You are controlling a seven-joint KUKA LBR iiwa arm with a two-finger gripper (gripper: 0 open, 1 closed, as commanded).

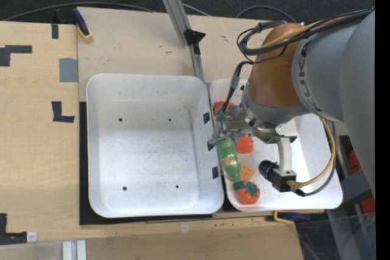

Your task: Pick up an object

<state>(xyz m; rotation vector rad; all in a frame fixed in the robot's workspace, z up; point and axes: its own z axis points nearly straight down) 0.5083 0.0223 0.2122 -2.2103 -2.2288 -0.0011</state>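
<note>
a large grey arm (317, 70) with an orange band reaches in from the right and covers the far part of the right bin (323, 192). its tool (224, 130) sits low at that bin's left wall, right at the top end of a green bottle (230, 160). whether the tool is open or closed cannot be told, and nothing can be seen gripped in it.

the left bin (146, 143) is the largest open surface, white with small dark specks. the right bin holds the things to pick, crowded along its left wall: the green bottle lying lengthwise, a small orange-red piece (244, 144) just right of it, a flat orange piece (246, 173) nearer, and a red tomato-like toy (247, 193) nearest of all.

the likely trouble is crowding. the bottle lies against the bin wall and touches its neighbours, so a grip could catch the wall, or nudge the bottle aside. its rounded body may slip or swing if held by one end.

a black fitting and a yellow cable (317, 176) hang over the bin to the right. a metal pole (173, 3) slants over the wooden table (36, 119) beyond.
</note>
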